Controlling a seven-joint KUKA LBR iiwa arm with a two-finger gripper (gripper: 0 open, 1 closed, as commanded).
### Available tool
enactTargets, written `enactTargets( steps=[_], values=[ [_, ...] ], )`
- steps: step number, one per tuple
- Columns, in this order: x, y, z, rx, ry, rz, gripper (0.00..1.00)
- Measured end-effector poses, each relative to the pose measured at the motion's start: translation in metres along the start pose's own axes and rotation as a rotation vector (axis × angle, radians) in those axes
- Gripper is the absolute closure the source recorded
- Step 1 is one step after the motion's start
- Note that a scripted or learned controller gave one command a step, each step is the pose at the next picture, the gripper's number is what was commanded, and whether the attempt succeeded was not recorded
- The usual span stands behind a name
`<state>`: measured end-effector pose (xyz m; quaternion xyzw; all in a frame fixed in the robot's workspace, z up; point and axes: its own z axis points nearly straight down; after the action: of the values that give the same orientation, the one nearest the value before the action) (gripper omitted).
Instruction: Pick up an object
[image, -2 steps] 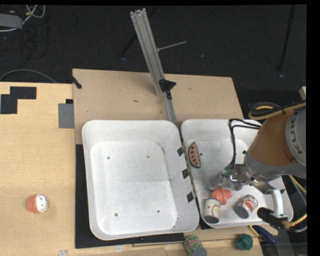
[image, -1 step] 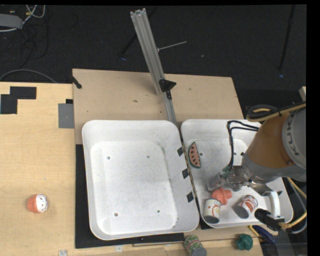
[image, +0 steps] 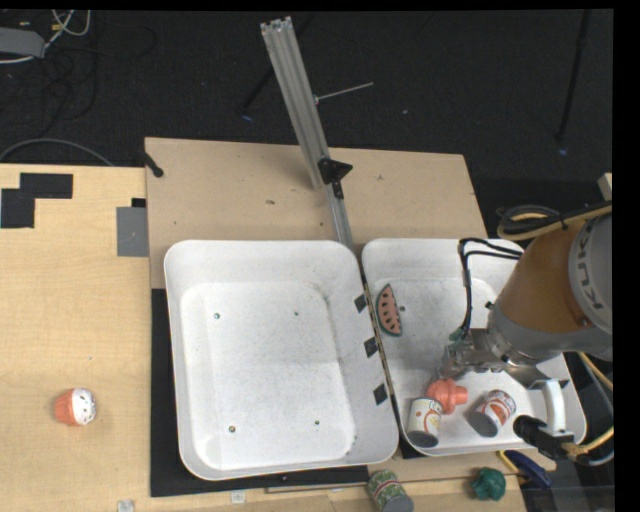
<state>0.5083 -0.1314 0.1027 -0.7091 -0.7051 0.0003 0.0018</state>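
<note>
Robotics lab: white bins (image: 190, 262), aluminium rail (image: 300, 95), floor cables (image: 45, 35).

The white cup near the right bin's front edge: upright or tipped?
Tipped. The white cup lies on its side in the right bin, dark mouth facing the front rim.

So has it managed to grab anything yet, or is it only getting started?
Nothing looks lifted yet. The gripper is low in the right white bin, just above the small orange-pink plastic toy. The two small cups and the watermelon slice lie untouched. Grasping and lifting remain.
</note>
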Motion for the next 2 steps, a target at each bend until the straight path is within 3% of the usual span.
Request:
enactTargets(
  steps=[2],
  values=[
    [0.005,0.007,-0.106,-0.007,-0.003,-0.007,1.0]
  ],
)
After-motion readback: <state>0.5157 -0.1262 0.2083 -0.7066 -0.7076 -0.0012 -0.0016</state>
